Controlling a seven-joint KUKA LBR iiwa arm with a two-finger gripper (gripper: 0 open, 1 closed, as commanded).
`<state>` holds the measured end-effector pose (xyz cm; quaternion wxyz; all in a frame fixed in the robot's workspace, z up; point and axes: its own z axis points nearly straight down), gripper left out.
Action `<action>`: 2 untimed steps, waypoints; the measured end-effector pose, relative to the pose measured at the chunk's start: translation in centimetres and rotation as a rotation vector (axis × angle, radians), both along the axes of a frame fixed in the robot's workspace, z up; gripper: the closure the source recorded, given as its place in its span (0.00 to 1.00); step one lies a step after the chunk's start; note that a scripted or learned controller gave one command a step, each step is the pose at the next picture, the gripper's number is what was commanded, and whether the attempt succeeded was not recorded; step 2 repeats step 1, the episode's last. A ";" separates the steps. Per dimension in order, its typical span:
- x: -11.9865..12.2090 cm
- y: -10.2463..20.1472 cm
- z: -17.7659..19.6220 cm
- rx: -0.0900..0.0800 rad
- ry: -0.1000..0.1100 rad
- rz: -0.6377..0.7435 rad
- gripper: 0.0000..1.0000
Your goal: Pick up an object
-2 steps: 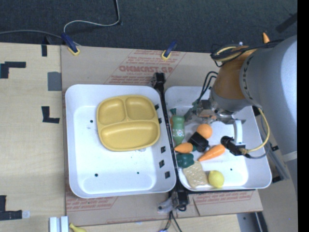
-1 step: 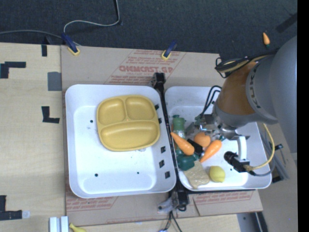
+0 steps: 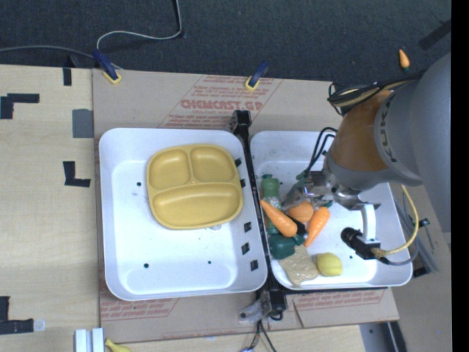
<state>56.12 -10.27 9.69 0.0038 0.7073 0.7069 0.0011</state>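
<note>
Nothing is looking lifted yet: the claw (image 3: 311, 194) is hovering over toy carrots (image 3: 279, 218) at three o'clock, its grip unreadable.

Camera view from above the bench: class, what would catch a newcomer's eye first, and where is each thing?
First comes the yellow divided plate, lying alone in the left bin. Next is the grey arm with its orange band, reaching in from the right so that its end effector sits low over the right bin. There a bright pile of toy food crowds the bin's left half: two carrots, a lemon and green pieces.
</note>
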 end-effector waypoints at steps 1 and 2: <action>-7.8 7.0 8.7 0.005 0.009 0.003 1.00; -7.8 7.0 8.7 0.005 0.009 0.003 1.00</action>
